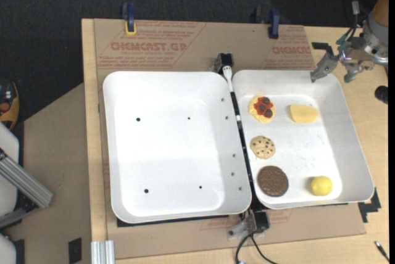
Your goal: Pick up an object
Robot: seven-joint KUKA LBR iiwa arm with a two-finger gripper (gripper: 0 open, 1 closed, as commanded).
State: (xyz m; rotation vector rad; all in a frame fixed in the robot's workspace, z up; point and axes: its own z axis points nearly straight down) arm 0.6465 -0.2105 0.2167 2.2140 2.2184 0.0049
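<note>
Camera view: jaws (336, 68) spread open, empty, above right bin (345, 133) far corner; yellow wedge (303, 113) and rest unpicked; grasp pending.

I see both bins (166, 207) smooth white plastic, slight gloss. Bench board (185, 41) matt brown cardboard, red print. Gripper (336, 66) dull grey metal. Chocolate cookie (272, 181) rough, matt. Lemon (321, 185) glossy.

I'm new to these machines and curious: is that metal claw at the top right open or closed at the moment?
Open. The tool hangs over the right bin's far corner with its two fingers spread apart and nothing between them.
</note>
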